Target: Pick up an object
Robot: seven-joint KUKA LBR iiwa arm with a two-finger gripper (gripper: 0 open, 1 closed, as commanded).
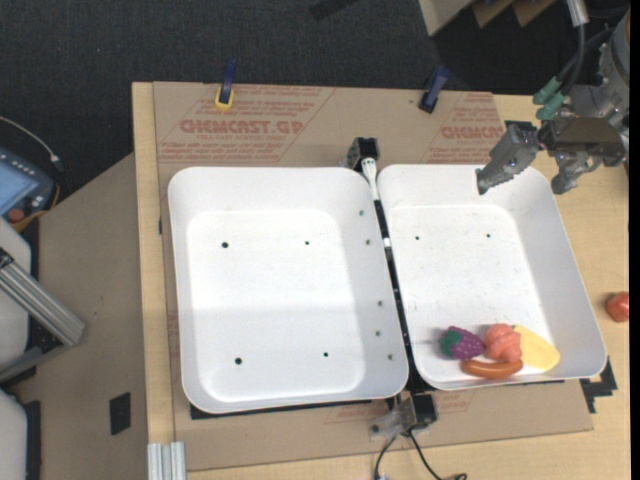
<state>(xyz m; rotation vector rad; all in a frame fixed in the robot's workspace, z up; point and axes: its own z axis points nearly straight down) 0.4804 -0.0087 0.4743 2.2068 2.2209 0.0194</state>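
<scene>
Several small toy foods lie together in the near right corner of the right bin (pixel 500 268): a purple grape bunch (pixel 462 343), an orange-red lumpy piece (pixel 504 341), a yellow piece (pixel 538 351) and an orange sausage-like piece (pixel 491 368). My gripper (pixel 530 173) hangs above the far right corner of that bin, well away from the toys. Its two grey fingers (pixel 499 166) are spread apart with nothing between them.
The left bin (pixel 270 288) sits beside the right one on a cardboard sheet (pixel 300 118) held by clamps at the back. A small orange object (pixel 618 306) lies outside the right bin, on the bench at the right edge.
</scene>
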